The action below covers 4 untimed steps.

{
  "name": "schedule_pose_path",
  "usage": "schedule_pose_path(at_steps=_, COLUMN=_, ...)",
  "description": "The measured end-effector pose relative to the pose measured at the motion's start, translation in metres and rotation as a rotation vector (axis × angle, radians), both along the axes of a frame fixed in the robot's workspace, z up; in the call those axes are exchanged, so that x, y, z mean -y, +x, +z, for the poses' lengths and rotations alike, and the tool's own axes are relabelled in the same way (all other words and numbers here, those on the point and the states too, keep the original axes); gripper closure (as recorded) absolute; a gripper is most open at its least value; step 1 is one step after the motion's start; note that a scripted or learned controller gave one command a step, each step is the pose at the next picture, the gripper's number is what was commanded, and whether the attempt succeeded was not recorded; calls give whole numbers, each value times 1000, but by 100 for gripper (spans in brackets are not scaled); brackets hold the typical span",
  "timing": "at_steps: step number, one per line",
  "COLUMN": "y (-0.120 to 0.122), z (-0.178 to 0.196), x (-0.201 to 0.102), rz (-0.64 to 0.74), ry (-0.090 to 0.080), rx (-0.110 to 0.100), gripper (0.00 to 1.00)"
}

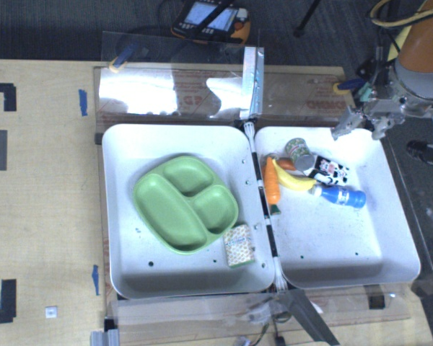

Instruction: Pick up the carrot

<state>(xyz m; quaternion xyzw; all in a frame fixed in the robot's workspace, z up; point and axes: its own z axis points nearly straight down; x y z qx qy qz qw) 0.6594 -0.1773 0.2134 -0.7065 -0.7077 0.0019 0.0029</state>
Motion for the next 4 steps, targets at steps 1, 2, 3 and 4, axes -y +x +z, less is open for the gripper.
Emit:
schedule_pose_path(at_steps=1, y=-24, z=-105, x=-28, rz=-141, ry=-1, rx=1, gripper=0)
schedule_pose_path(at_steps=2, y=-93, z=-54, x=-57, rz=25, ry=1, rx=-2, gripper=0)
schedule_pose_path(at_steps=3, y=-146, z=-33, x=-91, rz=21, ry=0, rx=-2, gripper=0)
schedule_pose_path(at_steps=4, y=-182, z=-104, x=-86, rz=188, ry=2, rx=-1, gripper=0)
